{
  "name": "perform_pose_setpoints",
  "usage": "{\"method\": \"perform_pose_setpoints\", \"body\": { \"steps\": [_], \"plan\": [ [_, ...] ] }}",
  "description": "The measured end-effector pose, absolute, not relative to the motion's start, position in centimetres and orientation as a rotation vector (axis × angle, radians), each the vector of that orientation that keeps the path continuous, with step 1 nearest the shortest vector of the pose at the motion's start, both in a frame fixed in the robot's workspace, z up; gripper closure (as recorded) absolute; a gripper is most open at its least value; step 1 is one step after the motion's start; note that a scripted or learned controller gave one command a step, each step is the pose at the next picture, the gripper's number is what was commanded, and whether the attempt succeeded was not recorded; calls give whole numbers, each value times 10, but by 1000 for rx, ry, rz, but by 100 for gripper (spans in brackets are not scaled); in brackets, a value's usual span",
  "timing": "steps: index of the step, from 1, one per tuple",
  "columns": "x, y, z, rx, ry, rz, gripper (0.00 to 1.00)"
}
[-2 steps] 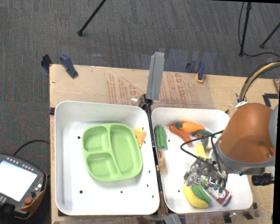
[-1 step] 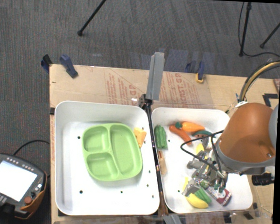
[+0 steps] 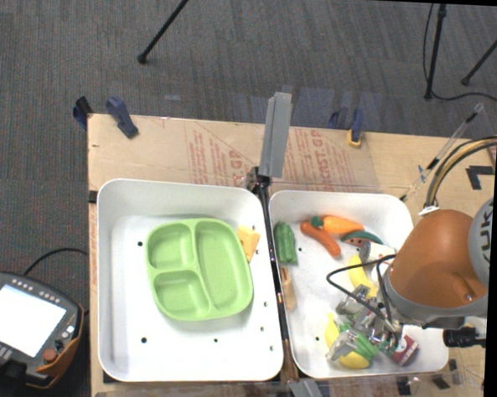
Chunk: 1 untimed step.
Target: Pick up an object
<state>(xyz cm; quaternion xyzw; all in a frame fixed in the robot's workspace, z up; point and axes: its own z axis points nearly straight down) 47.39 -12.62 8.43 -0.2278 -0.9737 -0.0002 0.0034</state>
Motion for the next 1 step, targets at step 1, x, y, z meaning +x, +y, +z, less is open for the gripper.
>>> {"method": "perform_pose_setpoints", "body": {
  "steps": [1],
  "plan": [
    [553, -154, 134, -767, -3054, -1, 0]
  ]
}}
